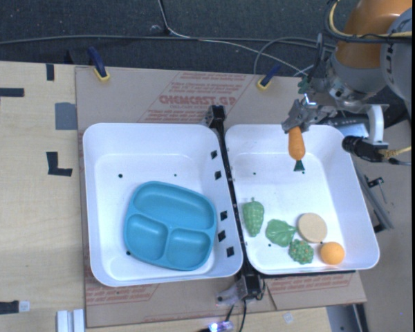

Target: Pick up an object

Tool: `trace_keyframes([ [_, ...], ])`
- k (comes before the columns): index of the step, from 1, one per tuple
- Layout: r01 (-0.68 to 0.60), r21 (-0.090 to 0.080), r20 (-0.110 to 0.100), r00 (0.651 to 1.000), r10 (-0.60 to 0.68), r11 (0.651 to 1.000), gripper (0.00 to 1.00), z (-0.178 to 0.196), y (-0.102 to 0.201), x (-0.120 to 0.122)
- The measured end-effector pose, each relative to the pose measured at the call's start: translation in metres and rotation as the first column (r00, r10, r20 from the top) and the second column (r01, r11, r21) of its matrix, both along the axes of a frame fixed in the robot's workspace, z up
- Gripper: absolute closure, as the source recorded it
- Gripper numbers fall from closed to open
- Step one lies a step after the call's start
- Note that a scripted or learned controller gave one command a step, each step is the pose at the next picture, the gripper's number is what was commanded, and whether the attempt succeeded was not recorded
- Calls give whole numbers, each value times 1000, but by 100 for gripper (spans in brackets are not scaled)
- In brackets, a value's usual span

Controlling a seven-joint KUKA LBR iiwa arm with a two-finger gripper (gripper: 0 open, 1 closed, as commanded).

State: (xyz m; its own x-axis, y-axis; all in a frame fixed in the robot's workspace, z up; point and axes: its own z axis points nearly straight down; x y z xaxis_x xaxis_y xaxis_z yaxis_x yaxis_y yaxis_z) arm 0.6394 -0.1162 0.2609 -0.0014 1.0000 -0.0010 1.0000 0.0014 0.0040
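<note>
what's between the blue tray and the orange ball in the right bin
In the camera view, between the blue tray and orange ball: the bins' divider, green leafy pieces, and a tan disc.

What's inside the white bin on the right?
The right bin holds two leafy green pieces, a broccoli, a tan disc and an orange. A carrot hangs from the gripper above it. The disc partly overlaps its neighbours.

You see a grey arm (394, 43) with a glossy orange band (377, 5) above its wrist, thin pale cables (339, 5) looping beside it, a white bracket (375, 122) on its near side, and a dark metal gripper (301, 120).
</note>
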Motion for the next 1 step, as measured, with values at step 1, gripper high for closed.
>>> trace_keyframes([
  [1,-4,3,-4,1000,4,1000,100,3,53,-13],
])
